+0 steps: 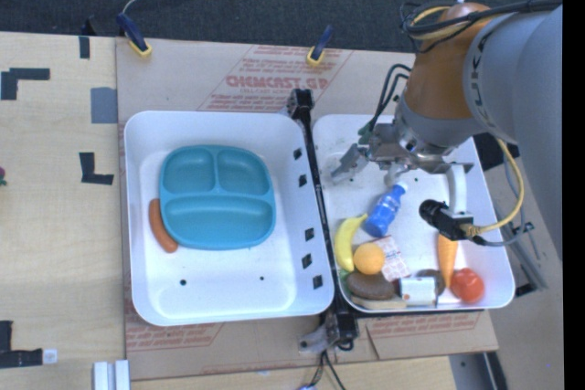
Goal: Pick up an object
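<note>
Right bin (501,288), near edge: brown disc (368,286), white box (418,289) and tomato (467,285) lying side by side; behind them, orange (369,258), banana (345,241), carrot (446,256). Further back, blue bottle (385,209) lying tilted, untouched. Gripper (377,161) hanging above the bin's far part, its fingers spreading apart, holding nothing. Left bin (219,301): blue divided plate (218,196) resting with sausage (162,226) touching its left rim.

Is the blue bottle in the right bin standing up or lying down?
Lying down. The blue bottle rests on its side on the right bin floor, white cap pointing up-right toward the gripper.
</note>
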`<state>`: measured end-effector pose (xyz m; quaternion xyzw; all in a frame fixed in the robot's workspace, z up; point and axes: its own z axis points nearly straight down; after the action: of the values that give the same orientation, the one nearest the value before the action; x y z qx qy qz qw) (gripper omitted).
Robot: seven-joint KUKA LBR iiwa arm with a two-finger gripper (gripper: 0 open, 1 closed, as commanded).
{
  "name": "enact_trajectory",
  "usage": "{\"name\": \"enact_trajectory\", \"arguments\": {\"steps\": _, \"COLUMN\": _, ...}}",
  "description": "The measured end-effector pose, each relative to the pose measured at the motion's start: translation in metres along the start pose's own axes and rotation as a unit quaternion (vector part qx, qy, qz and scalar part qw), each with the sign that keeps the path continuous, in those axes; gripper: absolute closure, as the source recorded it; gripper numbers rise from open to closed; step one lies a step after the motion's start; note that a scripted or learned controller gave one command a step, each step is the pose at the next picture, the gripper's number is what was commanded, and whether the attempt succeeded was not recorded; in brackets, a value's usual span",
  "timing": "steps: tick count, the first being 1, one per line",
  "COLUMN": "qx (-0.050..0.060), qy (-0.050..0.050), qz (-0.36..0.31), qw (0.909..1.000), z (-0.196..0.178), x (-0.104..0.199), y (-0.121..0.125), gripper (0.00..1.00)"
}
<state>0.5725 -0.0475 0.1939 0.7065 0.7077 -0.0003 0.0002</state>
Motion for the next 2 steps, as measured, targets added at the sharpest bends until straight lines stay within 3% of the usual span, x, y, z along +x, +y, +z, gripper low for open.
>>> {"name": "enact_trajectory", "arguments": {"steps": 1, "qx": -0.001, "qy": -0.001, "qz": 0.001, "qw": 1.0000, "z": 0.108, "x": -0.058, "y": 0.015, "gripper": 0.00}}
{"name": "enact_trajectory", "arguments": {"steps": 2, "qx": -0.003, "qy": -0.001, "qz": 0.000, "qw": 1.0000, "z": 0.107, "x": -0.055, "y": -0.013, "gripper": 0.00}}
